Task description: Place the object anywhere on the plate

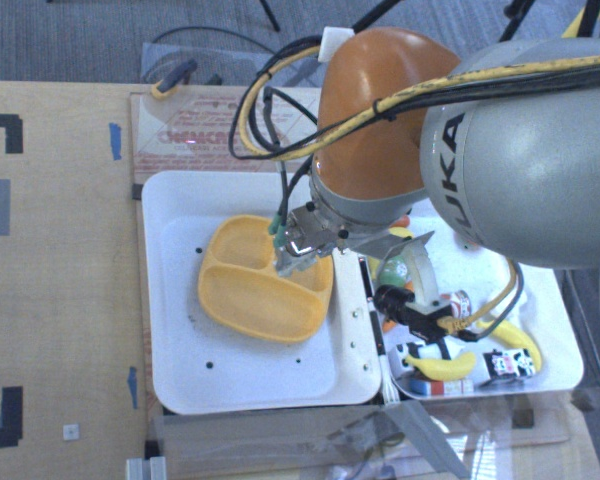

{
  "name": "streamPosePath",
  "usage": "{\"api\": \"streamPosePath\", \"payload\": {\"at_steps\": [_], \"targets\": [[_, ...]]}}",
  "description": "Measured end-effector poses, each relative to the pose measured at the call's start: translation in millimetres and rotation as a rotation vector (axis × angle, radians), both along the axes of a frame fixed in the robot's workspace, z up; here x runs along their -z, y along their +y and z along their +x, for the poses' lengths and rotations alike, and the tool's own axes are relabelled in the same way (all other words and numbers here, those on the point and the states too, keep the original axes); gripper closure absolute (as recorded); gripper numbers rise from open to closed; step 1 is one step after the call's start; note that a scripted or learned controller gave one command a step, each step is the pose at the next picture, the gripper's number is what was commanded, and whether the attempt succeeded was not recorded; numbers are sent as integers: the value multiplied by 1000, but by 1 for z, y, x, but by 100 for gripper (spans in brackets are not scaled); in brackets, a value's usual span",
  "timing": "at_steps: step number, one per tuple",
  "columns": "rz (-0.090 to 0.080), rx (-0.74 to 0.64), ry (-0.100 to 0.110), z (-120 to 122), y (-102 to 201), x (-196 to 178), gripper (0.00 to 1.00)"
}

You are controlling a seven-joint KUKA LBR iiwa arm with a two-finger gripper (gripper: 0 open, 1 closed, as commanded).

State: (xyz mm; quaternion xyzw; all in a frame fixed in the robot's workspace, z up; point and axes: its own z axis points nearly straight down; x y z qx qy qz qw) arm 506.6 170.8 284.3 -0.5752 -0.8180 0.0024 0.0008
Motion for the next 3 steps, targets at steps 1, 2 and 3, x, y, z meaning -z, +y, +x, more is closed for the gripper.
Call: {"api": "streamPosePath", "payload": {"at_steps": [1, 2, 3], "targets": [[0, -41, 3, 9, 37, 58, 100], [2, -229, -2, 12, 15, -28, 100], [3, -234, 3, -28, -46, 85, 100]]}}
